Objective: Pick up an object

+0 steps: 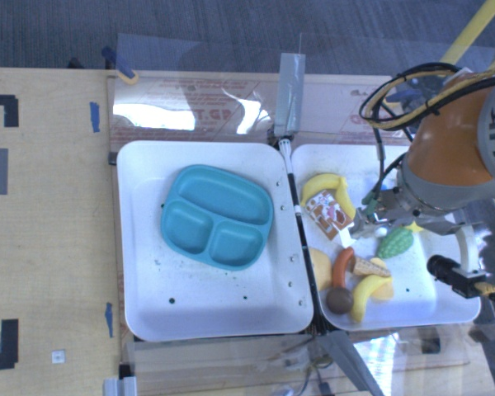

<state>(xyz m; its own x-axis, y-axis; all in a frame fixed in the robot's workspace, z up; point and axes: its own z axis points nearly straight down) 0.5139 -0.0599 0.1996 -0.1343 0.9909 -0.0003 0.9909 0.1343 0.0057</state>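
End effector [370, 221] is hovering low over crowded right bin [445, 304]; finger state: cannot tell. Risk: packet [328, 213], banana [323, 186], green item [395, 242] lying close, inviting a glancing miss.

The arm [458, 151] is grey with a broad orange band; black and yellow cables [404, 93] loop above it.

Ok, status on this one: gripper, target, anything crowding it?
Gripper low in the right white bin, over the toy pile. Fingers by the small printed snack packet; no grasp visible. Green ridged toy and yellow banana close by.
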